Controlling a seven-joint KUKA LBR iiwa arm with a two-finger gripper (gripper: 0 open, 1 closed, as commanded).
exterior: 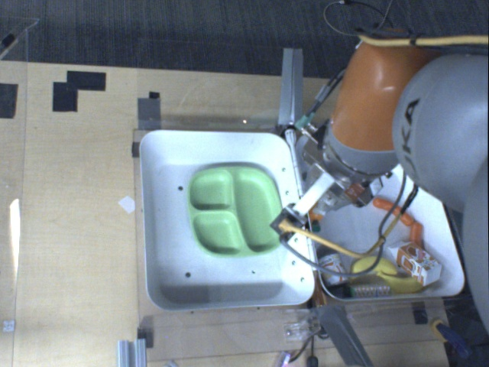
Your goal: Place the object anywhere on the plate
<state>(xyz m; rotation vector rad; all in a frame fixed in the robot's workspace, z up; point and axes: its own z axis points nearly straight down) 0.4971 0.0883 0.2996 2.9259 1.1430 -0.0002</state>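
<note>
1. Located green three-compartment plastic plate [233,209] in left white bin [164,205].
2. Found two-finger gripper [344,193] just right of plate; could not tell whether open, closed or loaded.
3. Judged advisable: centring over plate, lowering before release.

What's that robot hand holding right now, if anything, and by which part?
It cannot be told: the gripper is tucked under the wrist, over the left side of the right bin, and any hold is hidden.
</note>
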